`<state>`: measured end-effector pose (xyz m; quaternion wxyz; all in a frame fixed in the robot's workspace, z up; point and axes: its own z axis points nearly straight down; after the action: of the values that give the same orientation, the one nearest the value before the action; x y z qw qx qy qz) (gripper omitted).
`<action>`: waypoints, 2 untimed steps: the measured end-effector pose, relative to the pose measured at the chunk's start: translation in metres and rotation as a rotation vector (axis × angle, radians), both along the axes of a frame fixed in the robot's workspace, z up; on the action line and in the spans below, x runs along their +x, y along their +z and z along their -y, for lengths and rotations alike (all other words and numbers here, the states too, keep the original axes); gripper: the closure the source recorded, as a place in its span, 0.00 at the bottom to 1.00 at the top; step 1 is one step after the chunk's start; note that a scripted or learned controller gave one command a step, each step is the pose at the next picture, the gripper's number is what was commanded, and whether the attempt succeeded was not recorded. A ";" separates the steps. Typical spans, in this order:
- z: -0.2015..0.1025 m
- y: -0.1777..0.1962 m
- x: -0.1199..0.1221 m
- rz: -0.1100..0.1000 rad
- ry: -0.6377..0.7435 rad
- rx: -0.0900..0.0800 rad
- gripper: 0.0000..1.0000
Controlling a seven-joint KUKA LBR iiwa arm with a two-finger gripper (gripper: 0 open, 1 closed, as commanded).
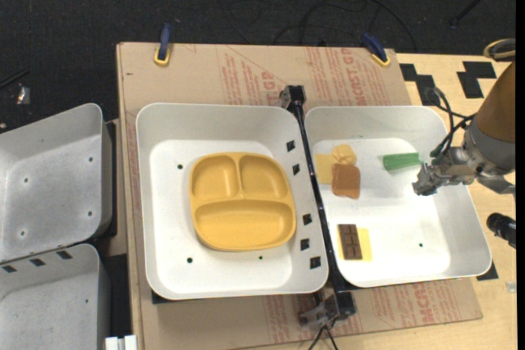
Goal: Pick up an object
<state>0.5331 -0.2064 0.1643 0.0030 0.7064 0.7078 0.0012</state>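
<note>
1. At the far left, off the bench (213, 70), lie two grey metal panels (49, 176) with small holes, one above the other on the dark floor.
2. The bench is a brown cardboard-covered board with red printing, held by two blue-and-yellow clamps (164, 45) on its far edge.
3. The left shallow white bin (156, 176) holds a yellow plastic divided plate (243, 201) with three compartments, lying flat near the bin's middle.
4. A black divider strip (310, 193) runs between the two bins, which sit side by side and touch along it.
5. In the right shallow white bin (410, 258), nearest the divider, a pale yellow block (328, 166) lies with a brown caramel-coloured block (346, 180) resting against its right side.
6. Nearer the front of that bin lies a small dark brown chocolate-bar piece (349, 242) on a thin yellow card (362, 243).
7. Toward the bin's far right a green flat wedge-shaped piece (400, 162) lies on the floor of the bin, just left of me.
8. My gripper (426, 180) hangs low over the right side of the right bin, beside the green piece and apart from it. I cannot tell how far it is parted, and I see nothing in it.
</note>
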 end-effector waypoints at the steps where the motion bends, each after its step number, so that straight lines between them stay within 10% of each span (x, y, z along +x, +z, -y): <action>1: 0.002 0.043 0.002 0.000 0.001 0.000 1.00; 2: -0.003 0.096 0.012 0.001 0.002 0.000 1.00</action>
<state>0.5455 -0.2033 0.2599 0.0033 0.7056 0.7086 0.0013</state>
